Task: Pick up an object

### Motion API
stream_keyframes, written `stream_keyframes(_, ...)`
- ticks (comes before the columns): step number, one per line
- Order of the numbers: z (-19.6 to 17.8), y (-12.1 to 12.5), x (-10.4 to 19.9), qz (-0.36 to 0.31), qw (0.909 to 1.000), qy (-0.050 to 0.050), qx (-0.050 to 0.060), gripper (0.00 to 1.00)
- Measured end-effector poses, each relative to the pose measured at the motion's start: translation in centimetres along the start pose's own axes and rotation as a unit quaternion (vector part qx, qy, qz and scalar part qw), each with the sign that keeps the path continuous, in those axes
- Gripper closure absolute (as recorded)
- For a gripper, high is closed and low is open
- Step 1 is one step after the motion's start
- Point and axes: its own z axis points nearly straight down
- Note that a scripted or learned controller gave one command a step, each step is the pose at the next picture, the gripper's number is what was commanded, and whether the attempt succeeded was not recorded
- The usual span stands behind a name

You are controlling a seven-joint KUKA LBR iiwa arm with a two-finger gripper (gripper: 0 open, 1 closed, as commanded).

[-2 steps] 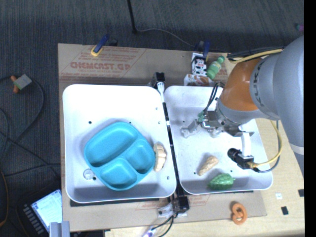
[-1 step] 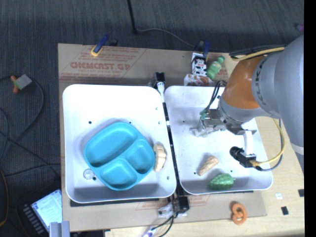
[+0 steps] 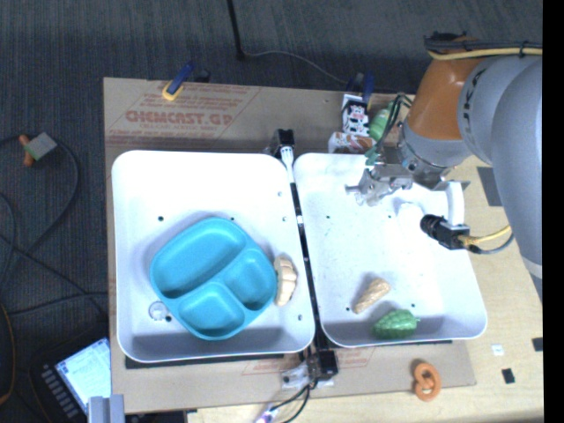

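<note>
Since nothing is clamped, gripper (image 3: 377,186) state cannot be told; tan piece (image 3: 370,294) judged light, stiff, graspable mid-length.

Two white bins (image 3: 132,236), one blue tray (image 3: 211,276), three small objects (image 3: 370,294).

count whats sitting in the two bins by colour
blue: 1, divided plate
tan: 2, piece beside the plate, piece in right bin
green: 1, lumpy item
clear: 1, small round item
total: 5
</note>
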Motion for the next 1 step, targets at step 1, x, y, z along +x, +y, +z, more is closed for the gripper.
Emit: stream_keyframes(1, -2.64, -2.77, 8.78, -0.001, 1.0000, 0.001, 0.001, 1.00)
